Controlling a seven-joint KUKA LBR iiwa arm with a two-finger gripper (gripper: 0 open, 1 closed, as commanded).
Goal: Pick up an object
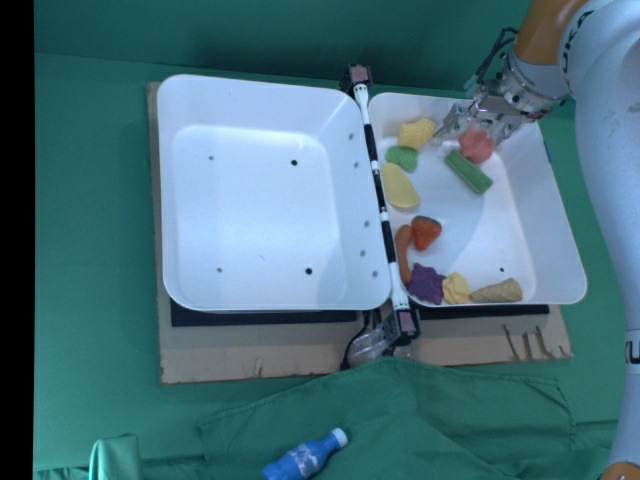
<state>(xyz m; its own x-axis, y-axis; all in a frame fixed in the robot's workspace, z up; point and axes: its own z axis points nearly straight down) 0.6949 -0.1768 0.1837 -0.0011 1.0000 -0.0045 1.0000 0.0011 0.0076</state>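
The tool [478,126] is seen spread open directly over a small pink lump [476,145] at the back of the right bin [560,258], judged light, rounded and probably soft, best pinched across its middle, clear of the green bar [468,171] alongside.

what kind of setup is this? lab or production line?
Most likely a lab grasping rig: two white bins on cardboard over green cloth, small coloured toy pieces such as a purple one, and the arm's gripper over the right bin.
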